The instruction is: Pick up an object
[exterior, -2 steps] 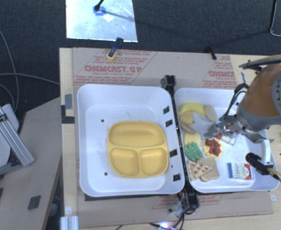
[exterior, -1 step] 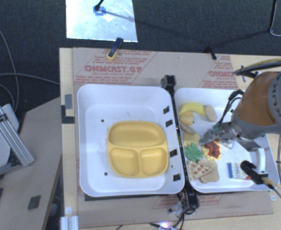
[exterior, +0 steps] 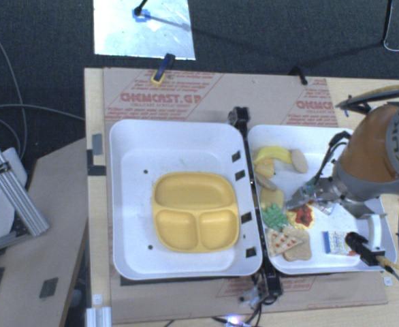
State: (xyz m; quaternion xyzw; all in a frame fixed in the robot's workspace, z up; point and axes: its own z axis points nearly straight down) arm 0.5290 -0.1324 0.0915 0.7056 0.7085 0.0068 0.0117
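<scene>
White plastic makes up both shallow bins, which sit side by side on a cardboard sheet (exterior: 165, 97) with red print that covers the tabletop (exterior: 63, 182). The left bin (exterior: 135, 148) carries a yellow divided tray (exterior: 196, 210) and nothing loose. All the small pickable pieces are crowded into the left half of the right bin (exterior: 308, 136).

The arm (exterior: 366, 148) reaches in from the right, and the gripper (exterior: 300, 197) hangs low over the middle of that clutter. Whether its fingers are parted or closed I cannot tell, and nothing can be seen held between them.

Just beneath the tip lies a red piece (exterior: 303, 216). A pale yellow piece (exterior: 271, 197) sits just to its left, and a green toy (exterior: 274, 216) lies below that, against the bin's left wall. Toward the top of the bin are a banana (exterior: 273, 154) and a tan oval piece (exterior: 299, 160) beside it. Nearer the bottom, a waffle-like cracker (exterior: 283, 238) touches a tan round biscuit (exterior: 297, 252), and a blue and white packet (exterior: 333, 241) lies apart to their right.

Black clips (exterior: 239, 116) line the seam between the bins.
</scene>
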